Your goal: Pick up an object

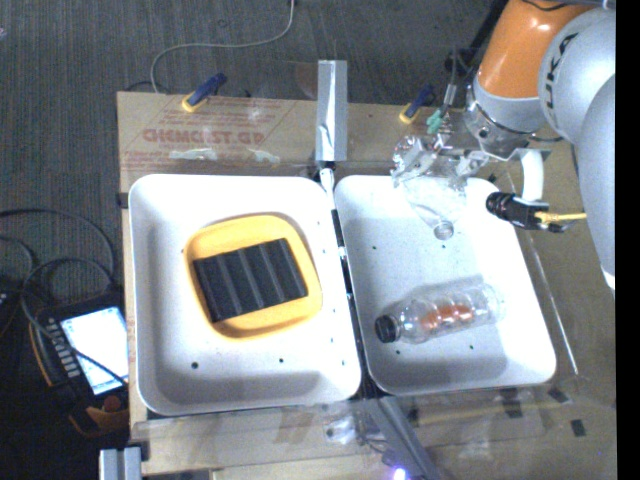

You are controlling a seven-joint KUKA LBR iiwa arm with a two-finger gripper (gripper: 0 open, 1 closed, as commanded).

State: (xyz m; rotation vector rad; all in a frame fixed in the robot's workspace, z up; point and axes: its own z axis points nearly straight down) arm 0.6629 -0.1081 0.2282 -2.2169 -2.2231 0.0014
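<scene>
A clear plastic bottle [440, 315] with a black cap lies on its side in the right bin [520, 358], cap pointing left. A yellow tray-like object with a black ribbed top [255, 273] lies in the middle of the left bin [160, 368]. My gripper [432, 161] hangs over the far edge of the right bin, well above and behind the bottle. Below it, a faint clear shape with a small ring [443, 230] shows on the bin floor. Whether that shape touches the gripper is unclear.
A black cylinder with a yellow tip [520, 208] sticks out near the right bin's right rim, below the arm's wrist. Cardboard [220, 133] with blue-and-yellow clamps lies behind the bins. A metal divider post [331, 108] stands between them. Cables and a tablet [90, 343] lie on the floor at the left.
</scene>
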